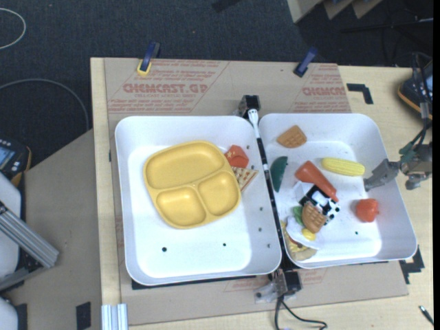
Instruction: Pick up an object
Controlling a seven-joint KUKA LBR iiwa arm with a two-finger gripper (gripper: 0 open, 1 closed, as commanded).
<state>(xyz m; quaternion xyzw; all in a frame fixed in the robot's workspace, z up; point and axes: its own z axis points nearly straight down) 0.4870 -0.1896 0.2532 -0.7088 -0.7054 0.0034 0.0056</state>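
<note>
Cardboard-topped desk (206, 81) bears two bins: left bin (130, 184) holds a yellow tray (192, 183); right bin (385, 184) holds corn (342, 166), tomato (366, 210). Jaws (379, 176) at its right rim, state unclear.

Dark grey carpeted floor (103, 12) surrounds the desk. The light plywood desk (220, 81) carries red printed lettering; a yellow clamp (146, 60) and a blue clamp (305, 62) grip its far edge.

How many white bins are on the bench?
2: the left bin, holding a yellow divided plate, and the right bin, holding small toy foods.
</note>
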